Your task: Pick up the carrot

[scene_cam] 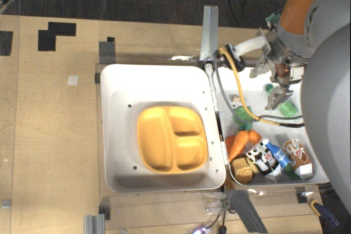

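- Starting at your left, the left bin [115, 118] holds a yellow divided tray [171, 137] lying flat near its middle; it plays no part in the pick, so you can ignore it.
- Next, the carrot [241, 142] lies in the right bin [249, 98], against the wall shared with the left bin, its green top [241, 117] pointing toward the far edge.
- Note the crowding: a tan bread-like piece [243, 169] sits just beside the carrot's tip, and a cow-patterned carton [262, 157] touches its right flank, so a clean grasp probably needs to come from above.
- Print on the carton and the small packages [296, 157] is too blurred for you to read.
- Finally, the gripper [281, 97] hangs over the far part of the right bin, well apart from the carrot; its fingers look spread, with nothing between them.
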`<state>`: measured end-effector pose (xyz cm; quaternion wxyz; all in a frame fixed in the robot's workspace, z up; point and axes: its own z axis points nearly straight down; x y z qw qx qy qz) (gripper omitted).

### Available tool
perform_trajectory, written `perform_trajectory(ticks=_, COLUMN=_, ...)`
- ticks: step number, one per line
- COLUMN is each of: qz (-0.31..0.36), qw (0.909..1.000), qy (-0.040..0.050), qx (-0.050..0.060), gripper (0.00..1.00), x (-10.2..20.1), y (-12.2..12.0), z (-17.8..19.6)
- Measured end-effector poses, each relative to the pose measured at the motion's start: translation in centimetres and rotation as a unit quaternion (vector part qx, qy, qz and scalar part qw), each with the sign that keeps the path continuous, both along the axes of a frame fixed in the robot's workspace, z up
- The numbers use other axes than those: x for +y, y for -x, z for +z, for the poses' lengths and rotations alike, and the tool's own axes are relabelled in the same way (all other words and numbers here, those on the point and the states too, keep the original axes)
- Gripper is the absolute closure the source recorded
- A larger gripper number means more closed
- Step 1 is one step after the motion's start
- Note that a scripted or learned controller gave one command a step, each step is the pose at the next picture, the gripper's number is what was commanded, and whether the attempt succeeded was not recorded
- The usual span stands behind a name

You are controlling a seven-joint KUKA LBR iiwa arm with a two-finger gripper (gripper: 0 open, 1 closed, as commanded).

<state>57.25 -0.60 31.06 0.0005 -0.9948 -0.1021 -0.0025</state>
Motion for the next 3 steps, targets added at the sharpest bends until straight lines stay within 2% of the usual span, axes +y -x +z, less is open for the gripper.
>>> perform_trajectory(ticks=1, qz=0.103, qw=0.9946, qy=0.0012, qx=0.001, gripper=0.00, x=-4.5, y=-1.6, z=3.6)
perform_trajectory(ticks=2, qz=0.000, qw=1.0000, qy=0.0003, qx=0.000, gripper=0.00, x=-3.8, y=0.1, z=6.2)
perform_trajectory(ticks=3, qz=-0.001, qw=1.0000, qy=0.0004, qx=0.001, gripper=0.00, x=-1.9, y=-7.5, z=4.4)
